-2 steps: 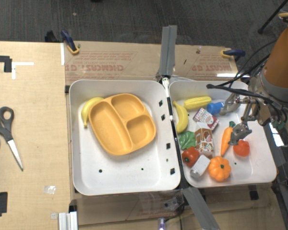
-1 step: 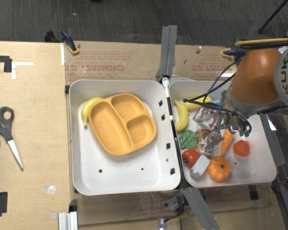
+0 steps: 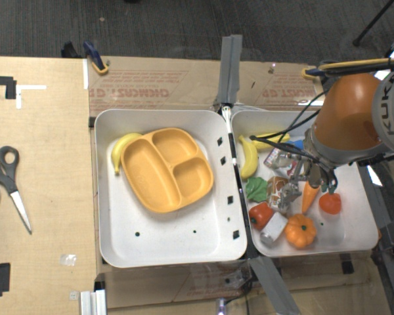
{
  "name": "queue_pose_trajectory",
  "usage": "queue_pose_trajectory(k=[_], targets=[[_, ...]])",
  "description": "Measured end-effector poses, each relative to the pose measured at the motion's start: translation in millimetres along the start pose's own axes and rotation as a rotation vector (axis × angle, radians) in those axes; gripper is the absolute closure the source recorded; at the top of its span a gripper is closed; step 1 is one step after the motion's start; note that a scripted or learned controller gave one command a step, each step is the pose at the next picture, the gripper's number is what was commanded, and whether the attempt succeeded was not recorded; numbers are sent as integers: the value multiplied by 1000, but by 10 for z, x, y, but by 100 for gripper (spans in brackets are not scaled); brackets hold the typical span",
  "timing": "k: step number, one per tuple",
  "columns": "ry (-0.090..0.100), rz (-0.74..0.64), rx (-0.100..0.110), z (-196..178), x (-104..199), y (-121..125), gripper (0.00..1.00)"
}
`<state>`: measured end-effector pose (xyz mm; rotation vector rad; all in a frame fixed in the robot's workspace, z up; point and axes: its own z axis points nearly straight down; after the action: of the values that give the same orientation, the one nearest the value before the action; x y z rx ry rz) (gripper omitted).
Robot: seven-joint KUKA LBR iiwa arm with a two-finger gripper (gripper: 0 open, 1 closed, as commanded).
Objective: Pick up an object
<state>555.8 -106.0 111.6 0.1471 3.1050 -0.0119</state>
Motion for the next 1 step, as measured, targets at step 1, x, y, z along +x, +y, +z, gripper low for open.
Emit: queue_pose_trajectory(k=[1], targets=[[-2, 69, -3, 7, 27, -18, 0]])
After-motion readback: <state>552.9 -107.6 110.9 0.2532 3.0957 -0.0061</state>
